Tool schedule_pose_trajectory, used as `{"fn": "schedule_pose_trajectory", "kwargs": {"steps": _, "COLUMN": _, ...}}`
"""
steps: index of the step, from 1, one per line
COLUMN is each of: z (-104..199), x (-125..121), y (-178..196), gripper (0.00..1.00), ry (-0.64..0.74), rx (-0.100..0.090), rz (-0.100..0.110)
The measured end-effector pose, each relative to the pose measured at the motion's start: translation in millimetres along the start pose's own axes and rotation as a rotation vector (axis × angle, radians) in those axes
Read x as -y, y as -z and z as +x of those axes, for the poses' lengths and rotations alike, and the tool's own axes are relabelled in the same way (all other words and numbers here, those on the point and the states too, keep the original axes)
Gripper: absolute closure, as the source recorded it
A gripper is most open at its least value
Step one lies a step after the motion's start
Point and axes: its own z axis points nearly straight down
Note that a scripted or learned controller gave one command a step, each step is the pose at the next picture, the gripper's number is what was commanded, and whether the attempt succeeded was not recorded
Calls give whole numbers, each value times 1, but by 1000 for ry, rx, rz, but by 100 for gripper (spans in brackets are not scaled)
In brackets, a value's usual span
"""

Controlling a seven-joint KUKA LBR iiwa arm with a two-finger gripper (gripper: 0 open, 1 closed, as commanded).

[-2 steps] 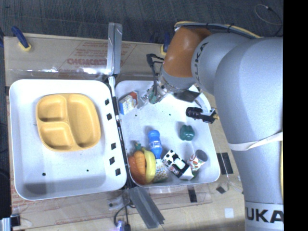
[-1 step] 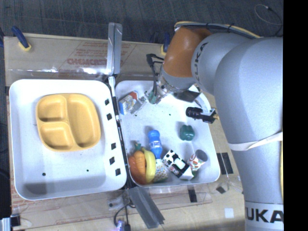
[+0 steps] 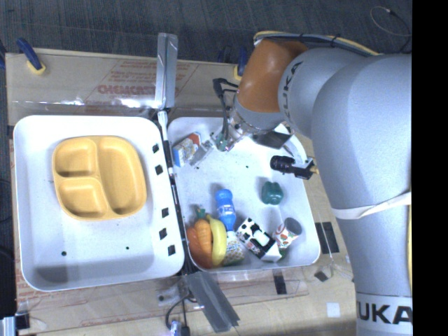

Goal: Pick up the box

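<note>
A grey robot arm reaches into the right bin (image 3: 308, 208). Its pincer (image 3: 222, 143) hovers just beside a small box (image 3: 186, 148) lying at the bin's far-left corner, seemingly lining up; its grip state is unclear.

Overhead slanted view of the work area. A dark floor (image 3: 105, 5), with a fine woven texture, spans the top of the frame. Below it lies a brown bench top (image 3: 84, 75) bearing faint reddish printed lettering beneath a glossy transparent covering that catches the light in the upper left. A blue clamp (image 3: 31, 54) sits on the bench's upper left corner. A grey metal bar (image 3: 166, 68) stands at upper centre, and a second grey bar (image 3: 213, 301) lies at the lower centre edge. Thin dark cables (image 3: 388, 19) trail across the floor at upper right. Lighting is even and diffuse, with soft shadows.
</note>
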Motion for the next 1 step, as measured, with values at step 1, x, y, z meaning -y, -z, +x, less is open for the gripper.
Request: {"fn": "schedule_pose_trajectory", "kwargs": {"steps": 1, "z": 0, "x": 0, "y": 0, "gripper": 0, "ry": 0, "rx": 0, "rz": 0}}
